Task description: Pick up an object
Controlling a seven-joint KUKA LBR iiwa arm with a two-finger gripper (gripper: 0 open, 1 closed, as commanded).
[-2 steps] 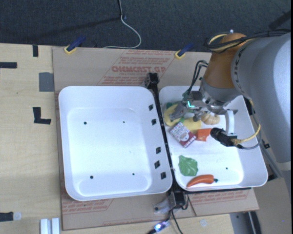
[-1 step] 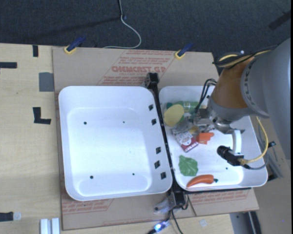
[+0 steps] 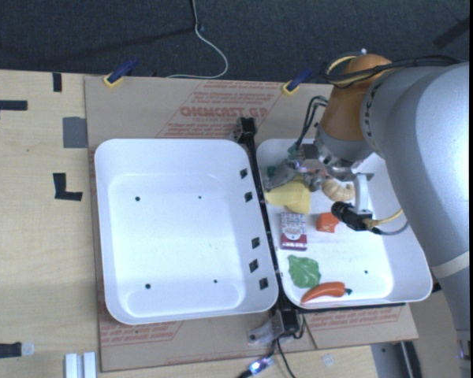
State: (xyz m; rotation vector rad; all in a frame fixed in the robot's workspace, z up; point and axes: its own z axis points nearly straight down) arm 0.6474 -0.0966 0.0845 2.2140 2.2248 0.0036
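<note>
While the arm is reaching in from the right, the scene is reading as follows.
Left bin (image 3: 122, 235): sitting bare on the tabletop (image 3: 31, 227), touching the right bin (image 3: 406, 278).
Yellow object (image 3: 292, 197): lying at the right bin's upper left, long axis running roughly left to right.
Packet (image 3: 293, 230): pointing up and down, just below it.
Green piece (image 3: 304, 271), orange-red pepper (image 3: 325, 291): resting near the front; the pepper is lying nearly level.
Pincer (image 3: 325, 176): hanging over the yellow object; whether it is open or closed cannot be told.
Advice: it is probably best descending straight, closing across the short axis.
</note>
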